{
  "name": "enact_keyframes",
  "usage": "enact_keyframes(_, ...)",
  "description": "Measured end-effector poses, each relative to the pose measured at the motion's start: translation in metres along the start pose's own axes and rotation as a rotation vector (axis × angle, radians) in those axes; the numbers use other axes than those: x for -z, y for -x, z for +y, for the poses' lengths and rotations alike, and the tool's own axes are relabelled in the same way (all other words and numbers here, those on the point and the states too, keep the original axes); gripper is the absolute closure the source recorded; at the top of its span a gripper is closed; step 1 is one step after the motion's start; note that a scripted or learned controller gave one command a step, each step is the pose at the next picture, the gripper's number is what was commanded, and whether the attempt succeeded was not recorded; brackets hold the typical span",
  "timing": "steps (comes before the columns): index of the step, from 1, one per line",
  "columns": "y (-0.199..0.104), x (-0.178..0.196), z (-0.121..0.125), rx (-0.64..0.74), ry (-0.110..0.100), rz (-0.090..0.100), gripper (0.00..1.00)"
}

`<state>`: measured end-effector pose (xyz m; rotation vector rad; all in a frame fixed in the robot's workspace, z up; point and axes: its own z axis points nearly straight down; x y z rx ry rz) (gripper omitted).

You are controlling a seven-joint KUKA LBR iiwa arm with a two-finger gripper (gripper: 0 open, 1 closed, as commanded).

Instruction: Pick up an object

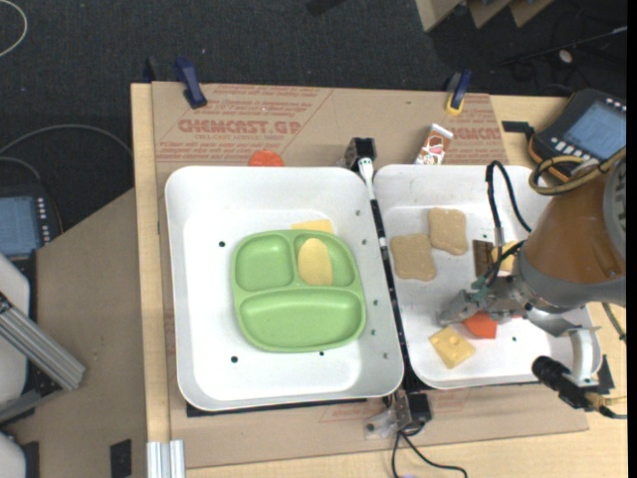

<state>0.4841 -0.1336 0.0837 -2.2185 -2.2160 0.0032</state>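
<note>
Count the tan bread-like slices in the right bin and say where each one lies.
2. One bread slice lies toward the far side of the right bin; the other slice lies just left of it and nearer. The arm could hide more.

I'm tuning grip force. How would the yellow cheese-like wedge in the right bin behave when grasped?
The yellow wedge looks like small toy food, so probably light and stiff. It lies flat on the right bin floor, so unlikely to roll. Its low profile may let the fingers slide it instead.

Gripper (476, 305): right bin (518, 371), low over red block (481, 327)
Cheese (452, 347): at block's 7 o'clock
Green tray (297, 323): left bin (199, 267)
</note>
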Motion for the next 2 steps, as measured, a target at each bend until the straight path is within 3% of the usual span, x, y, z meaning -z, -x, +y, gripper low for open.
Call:
enact_keyframes(1,0.001,0.011,0.002,-0.001,0.007,-0.003,1.0)
enact_keyframes(2,-0.08,0.107,0.072,0.013,0.021,-0.002,1.0)
